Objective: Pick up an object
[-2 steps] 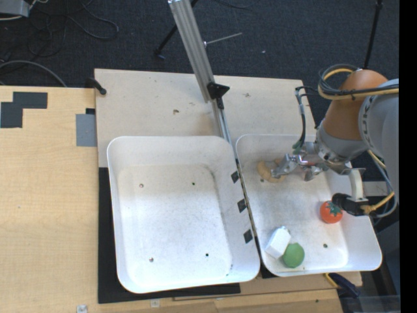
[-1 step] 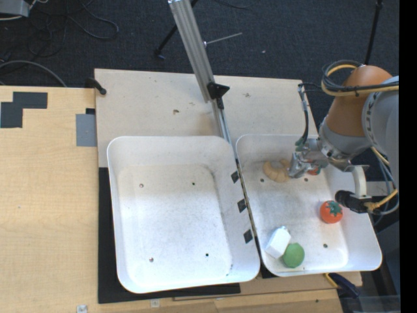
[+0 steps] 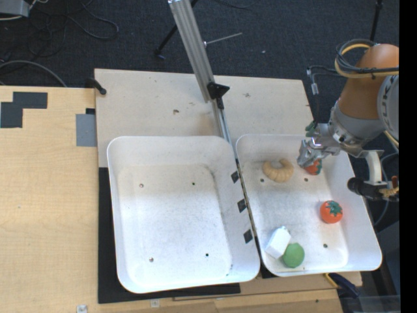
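Observation:
My gripper [image 3: 312,159] hangs over the far side of the right bin [image 3: 365,253], coming in from the right. A small red object [image 3: 315,168] shows at its fingertips, and the fingers look closed on it. A tan croissant-shaped piece [image 3: 279,170] lies just left of the gripper. A red tomato with a green top [image 3: 331,212] lies nearer the front right. At the bin's front left corner a white block [image 3: 278,241] rests against a green ball [image 3: 293,255].
The left bin [image 3: 130,175] sits beside the right one, with a ridge of black clips [image 3: 241,205] between them. A slanted metal rail [image 3: 195,51] rises from the far edge where the bins meet. The arm's orange band [image 3: 365,83] stands at the right.

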You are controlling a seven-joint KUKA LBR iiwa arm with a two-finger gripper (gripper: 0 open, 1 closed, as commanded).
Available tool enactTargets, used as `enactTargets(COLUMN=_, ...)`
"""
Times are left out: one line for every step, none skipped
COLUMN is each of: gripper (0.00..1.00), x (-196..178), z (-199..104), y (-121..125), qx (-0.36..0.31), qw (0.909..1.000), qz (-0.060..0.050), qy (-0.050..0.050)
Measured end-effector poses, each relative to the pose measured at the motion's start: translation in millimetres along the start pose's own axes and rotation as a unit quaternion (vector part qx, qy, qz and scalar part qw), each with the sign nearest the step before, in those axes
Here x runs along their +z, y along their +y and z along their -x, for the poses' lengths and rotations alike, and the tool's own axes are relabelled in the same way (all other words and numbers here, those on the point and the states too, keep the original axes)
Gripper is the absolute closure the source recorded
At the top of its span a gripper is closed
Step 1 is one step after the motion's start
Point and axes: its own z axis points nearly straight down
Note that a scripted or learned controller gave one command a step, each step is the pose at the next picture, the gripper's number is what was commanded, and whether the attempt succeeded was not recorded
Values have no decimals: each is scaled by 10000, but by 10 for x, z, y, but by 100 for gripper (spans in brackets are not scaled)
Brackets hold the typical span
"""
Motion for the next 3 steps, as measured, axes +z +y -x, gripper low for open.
enactTargets(gripper=100, x=-534, z=11, y=11, qx=-5, qw=10000, qz=-1, qy=-1)
enactTargets(gripper=100, x=-1039, z=23, y=19, qx=-4, qw=10000, qz=-4, qy=-1)
enactTargets(gripper=100, x=-958, z=-476, y=-29, qx=-15, qw=10000, qz=-38, qy=16)
